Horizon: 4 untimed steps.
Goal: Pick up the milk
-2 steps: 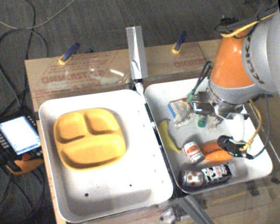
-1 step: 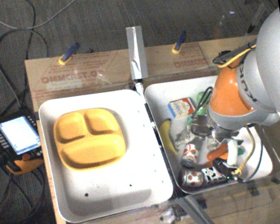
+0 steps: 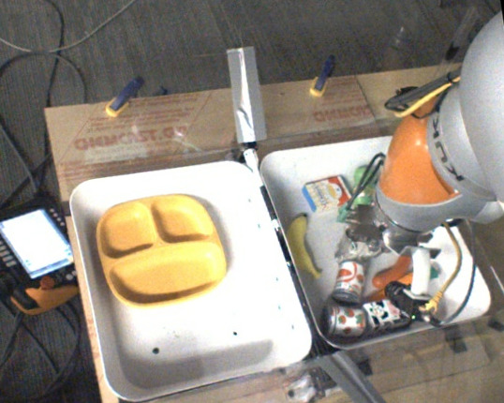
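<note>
**Arm low over the right bin, milk just up-left of the hand**

The grey arm with its orange band (image 3: 415, 170) reaches in from the right and bends down into the right-hand shallow white bin (image 3: 281, 191). Its hand (image 3: 365, 242) sits among the clutter near the middle of that bin; the dark linkage hides its tips, so I cannot tell whether it is apart or together, and nothing can be seen clamped in it.

The milk, which I take to be the small carton with a red and white face and a blue edge (image 3: 327, 194), lies flat in the upper part of the right bin. It lies up and to the left of the hand, near it but apart, with its longer side running roughly left to right across the bin. A small green item (image 3: 359, 179) lies just beside its right end, under the wrist.

Below the carton, a yellow banana (image 3: 303, 246) lies along the bin's left wall, a red and white can (image 3: 348, 280) is near the hand, and another printed can (image 3: 347, 321) lies at the bottom edge. The left-hand white bin (image 3: 104, 343) holds a yellow compartment tray (image 3: 162, 248).

By my judgement, the hand must shift up-left and straddle the carton's short width; the green neighbour could get in the way.
</note>
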Available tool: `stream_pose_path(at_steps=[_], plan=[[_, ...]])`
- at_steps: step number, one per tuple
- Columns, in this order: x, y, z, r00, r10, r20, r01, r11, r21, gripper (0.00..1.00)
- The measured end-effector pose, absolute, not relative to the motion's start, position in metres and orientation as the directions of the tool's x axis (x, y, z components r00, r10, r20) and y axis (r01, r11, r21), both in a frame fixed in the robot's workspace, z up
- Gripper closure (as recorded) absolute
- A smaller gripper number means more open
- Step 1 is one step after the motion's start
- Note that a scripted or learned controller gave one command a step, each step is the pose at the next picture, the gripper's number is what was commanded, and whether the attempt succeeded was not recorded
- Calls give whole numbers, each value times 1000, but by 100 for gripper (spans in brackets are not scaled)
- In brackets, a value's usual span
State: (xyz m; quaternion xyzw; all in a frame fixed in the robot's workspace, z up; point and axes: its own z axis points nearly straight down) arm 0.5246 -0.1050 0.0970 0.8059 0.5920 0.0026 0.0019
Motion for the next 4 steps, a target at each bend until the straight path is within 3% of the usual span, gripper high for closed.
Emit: stream_pose_path(at_steps=[1,2,3,4], plan=[[502,-101,190,365,931,-4,931,-365,-6,100],[482,-24,181,530,848,-5,848,-530,-9,100],[493,-59,240,306,952,-4,952,-306,-5,100],[482,9,181,116,993,-1,993,-116,-8,100]])
